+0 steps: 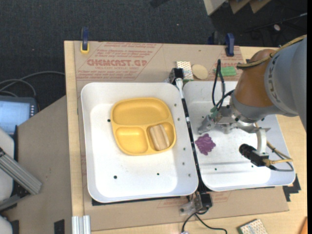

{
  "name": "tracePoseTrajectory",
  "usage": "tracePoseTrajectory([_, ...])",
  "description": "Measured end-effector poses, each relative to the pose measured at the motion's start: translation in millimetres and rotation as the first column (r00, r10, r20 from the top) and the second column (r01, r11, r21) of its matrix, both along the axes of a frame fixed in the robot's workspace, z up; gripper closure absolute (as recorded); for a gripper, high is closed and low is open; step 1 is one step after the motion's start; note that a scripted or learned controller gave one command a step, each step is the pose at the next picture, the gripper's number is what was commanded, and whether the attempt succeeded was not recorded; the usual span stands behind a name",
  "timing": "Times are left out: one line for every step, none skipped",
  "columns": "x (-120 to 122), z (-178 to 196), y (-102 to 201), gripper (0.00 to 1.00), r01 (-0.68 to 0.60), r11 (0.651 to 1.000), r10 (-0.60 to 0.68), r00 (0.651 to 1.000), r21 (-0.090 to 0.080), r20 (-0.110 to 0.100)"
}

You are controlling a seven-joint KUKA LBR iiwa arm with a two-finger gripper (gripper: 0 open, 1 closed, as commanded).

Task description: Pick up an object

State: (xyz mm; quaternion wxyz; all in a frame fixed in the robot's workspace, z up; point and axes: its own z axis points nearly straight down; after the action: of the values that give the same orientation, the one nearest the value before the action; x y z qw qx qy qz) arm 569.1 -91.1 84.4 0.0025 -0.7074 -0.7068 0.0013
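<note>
A purple lumpy object (205, 143), like a small bunch of grapes, lies at the left side of the right bin (219, 169). My gripper (210, 124) hangs low over that bin, just above and slightly right of the purple object, with nothing visibly held. The grey arm with its orange band (253, 84) reaches in from the right and hides the bin's upper right part. In the left bin (97, 145) rests a yellow divided plate (141, 112), and a tan block (158, 136) lies in its lower right compartment.
Behind the bins, on the brown board, sit a beige round piece (199, 71) and a green item (227, 71). Blue clamps (85, 44) hold the board's far edge. The ridge between the two bins (187, 126) runs close to the purple object.
</note>
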Motion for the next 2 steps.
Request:
tracePoseTrajectory([-59,0,-9,0.0,0.003,1.0,-0.003,1.0,0.001,-0.002])
tracePoseTrajectory([-92,0,-1,0.0,0.001,1.0,-0.001,1.0,0.0,0.002])
